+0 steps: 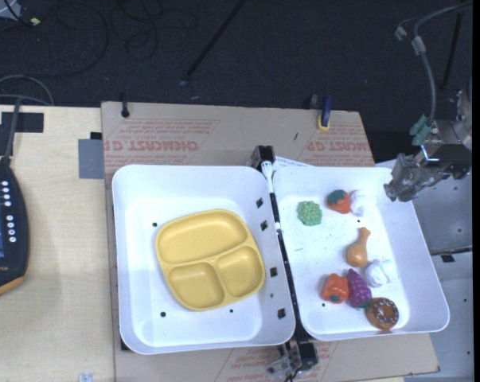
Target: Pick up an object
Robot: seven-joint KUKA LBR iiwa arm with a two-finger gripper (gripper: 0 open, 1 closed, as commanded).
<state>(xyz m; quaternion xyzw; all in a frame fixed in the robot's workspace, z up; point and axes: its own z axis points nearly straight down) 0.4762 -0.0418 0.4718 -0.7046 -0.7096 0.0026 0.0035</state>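
Note:
Several toy foods lie in the right bin [415, 237]: a green broccoli [309, 212], a red-and-white piece [343, 201], a tan chicken drumstick [358, 247], a red pepper [333, 287], purple grapes [357, 287], a white piece [377, 272] and a brown donut [382, 313]. My gripper [401, 183] hangs at the bin's upper right corner, above its rim and apart from every toy. Nothing shows between its fingers.
The left bin [132, 213] holds a yellow three-part plate [209, 257]. A black clamp strip [270, 237] joins the two bins. A control pendant [1, 229] lies on the bench at the far left. Cables hang at the upper right.

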